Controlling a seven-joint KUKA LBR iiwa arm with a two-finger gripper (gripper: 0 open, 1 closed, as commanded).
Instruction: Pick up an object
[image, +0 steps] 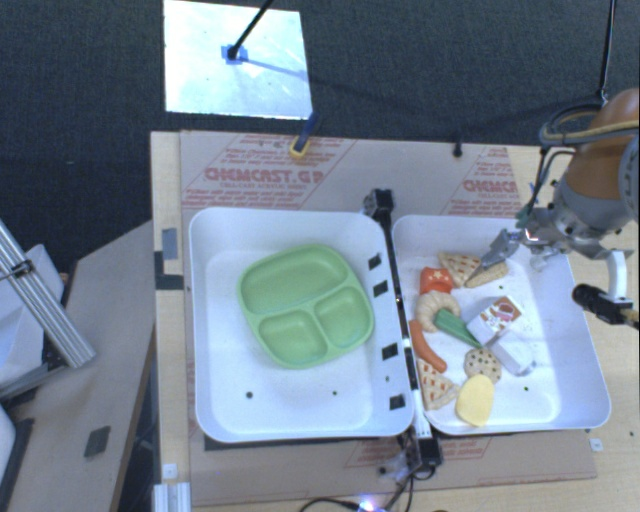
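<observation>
Left bin (215, 400): a shallow white tray holding one pale green three-compartment plastic plate (305, 305), lying flat near its centre, well apart from the pile and likely a place for sorted items.
Divider (392, 300): black clips joining the two bins along their shared rims.
Right bin (575, 385): a white tray with toy food heaped against its left wall, leaving the right half bare for the arm's approach.
Candidate objects: orange carrot (427, 347), green wedge (457, 329), red-and-white carton (494, 318), yellow oval piece (477, 399), tan triangular cracker (459, 266).
Gripper (497, 251): fingers slightly apart, tips low over a tan wedge (489, 274) beside the cracker, nothing clamped between them.
Stage, judged: approach, no grasp yet.
</observation>
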